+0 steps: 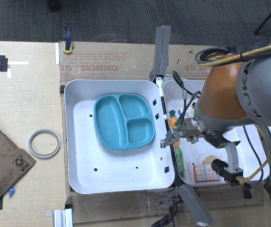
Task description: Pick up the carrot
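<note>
The arm has a smooth grey housing bearing dark "KUKA" lettering, with a broad, glossy orange band above the wrist. Below the band sits a grey metal wrist assembly with exposed brackets. Black cables and one yellow cable run along the body.

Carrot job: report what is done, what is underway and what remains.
Done: the arm is over the right bin. Underway: the gripper sits low by the carrot at that bin's left wall. Remaining: no grasp shows; the carrot still needs gripping and lifting.
</note>
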